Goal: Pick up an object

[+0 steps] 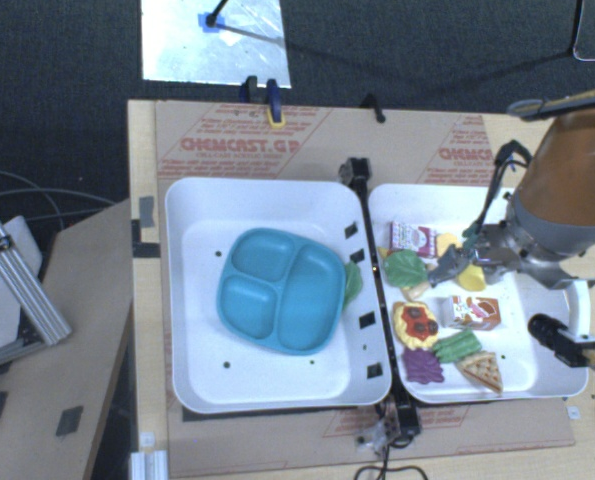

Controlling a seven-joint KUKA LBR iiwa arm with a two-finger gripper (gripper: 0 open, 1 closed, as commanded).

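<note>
Gripper of the single arm, low over the middle of the right bin and pointing toward the view's left. Whether it is released or clenched cannot be told: its dark tip merges with the toys beneath it, and no object can be seen held in it. The arm enters from the right and slants down, which judging by the task puts the tip among the densest cluster of candidates.

Just beside the tip lie a green leafy toy, a pink-and-white carton above it, and a yellow piece partly covered by the gripper body. Below are a red-and-white box, a pizza-like round, a green pod, a purple grape bunch and a pizza slice. All 8 toys crowd the bin's left half, touching or nearly so, so which one is the intended pick cannot be told.

The left bin holds a blue divided plate; a green object at its right edge is mostly hidden beneath it. Both bins rest on a cardboard sheet on the table, which is probably there to protect the surface. The arm's upper part is cut off at the right.
</note>
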